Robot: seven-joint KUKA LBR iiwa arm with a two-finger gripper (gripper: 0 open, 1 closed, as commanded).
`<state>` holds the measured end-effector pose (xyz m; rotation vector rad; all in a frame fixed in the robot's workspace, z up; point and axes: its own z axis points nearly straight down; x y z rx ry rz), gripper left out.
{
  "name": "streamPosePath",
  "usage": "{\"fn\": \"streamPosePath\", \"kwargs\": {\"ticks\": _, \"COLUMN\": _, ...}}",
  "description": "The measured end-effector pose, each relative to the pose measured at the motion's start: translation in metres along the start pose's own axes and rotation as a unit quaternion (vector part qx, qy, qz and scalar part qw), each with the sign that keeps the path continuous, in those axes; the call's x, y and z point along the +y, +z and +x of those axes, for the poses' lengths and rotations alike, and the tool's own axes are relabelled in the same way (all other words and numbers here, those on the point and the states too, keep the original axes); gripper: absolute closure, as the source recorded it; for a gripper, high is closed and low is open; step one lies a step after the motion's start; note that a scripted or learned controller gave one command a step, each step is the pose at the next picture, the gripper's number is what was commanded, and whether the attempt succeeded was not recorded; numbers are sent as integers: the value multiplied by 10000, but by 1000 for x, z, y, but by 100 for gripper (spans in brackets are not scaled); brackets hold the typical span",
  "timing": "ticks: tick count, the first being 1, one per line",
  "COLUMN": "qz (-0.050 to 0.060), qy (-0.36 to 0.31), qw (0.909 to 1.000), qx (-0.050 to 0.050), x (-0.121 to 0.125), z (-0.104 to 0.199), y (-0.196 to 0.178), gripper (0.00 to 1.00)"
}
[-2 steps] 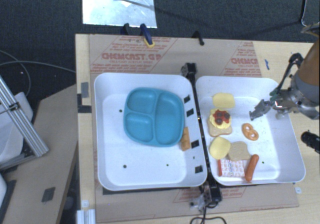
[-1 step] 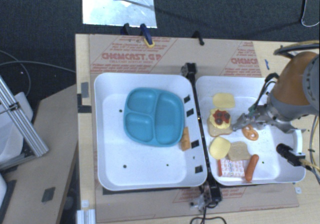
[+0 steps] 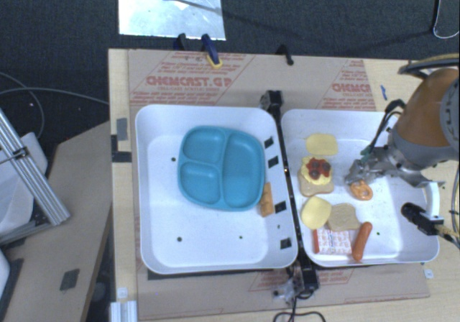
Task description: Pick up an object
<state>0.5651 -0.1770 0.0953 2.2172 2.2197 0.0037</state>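
Observation:
My gripper (image 3: 359,174) hangs low over the right bin (image 3: 402,245), near its middle, with the arm's grey wrist and orange band just right of it. A small orange food piece (image 3: 362,191) lies directly below and in front of the gripper, touching or nearly touching its tip. To the left of the gripper sits a piece of toast with a red topping (image 3: 317,174). A yellow round piece (image 3: 321,144) lies behind the toast.
At the front of the right bin lie a yellow piece (image 3: 315,211), a bread slice (image 3: 343,217), a red sausage (image 3: 361,239) and a red-and-white packet (image 3: 330,241). The left bin (image 3: 158,241) holds a blue divided plate (image 3: 220,168) and a small orange-brown piece (image 3: 267,200).

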Motion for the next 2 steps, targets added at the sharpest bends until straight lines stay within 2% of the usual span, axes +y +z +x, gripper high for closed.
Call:
{"fn": "streamPosePath", "kwargs": {"ticks": 1, "qz": -14, "qy": -44, "qw": 10000, "qx": 13, "x": -28, "z": 72, "y": -131, "gripper": 100}}
{"fn": "streamPosePath", "kwargs": {"ticks": 2, "qz": -5, "qy": -47, "qw": 10000, "qx": 7, "x": 4, "z": 142, "y": -155, "gripper": 100}}
